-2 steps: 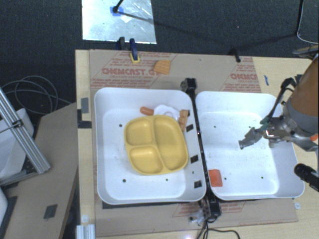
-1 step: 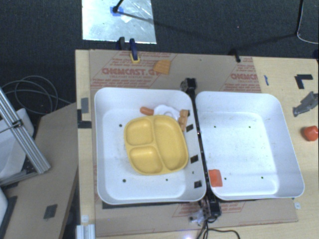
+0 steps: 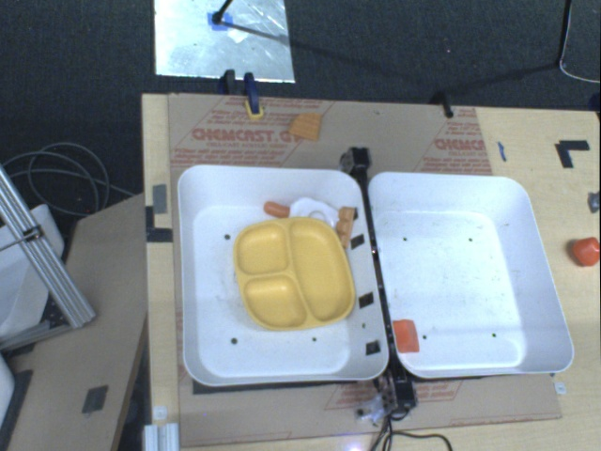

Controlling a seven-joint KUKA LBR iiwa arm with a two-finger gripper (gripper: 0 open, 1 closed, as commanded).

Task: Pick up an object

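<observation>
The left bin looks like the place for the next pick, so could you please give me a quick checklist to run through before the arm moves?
1. Target present in the left bin: ok, a yellow divided plate lies in its middle.
2. Plate's top unobstructed: ok, nothing lies on it.
3. Smaller options: ok, an orange piece and a tan block sit by the plate's far edge.
4. Crowding there: not ok, both lie close to the plate, beside a white item.
5. Right bin contents: ok, a red-orange block sits in its near left corner.
6. Gripper state: cannot tell.
</observation>
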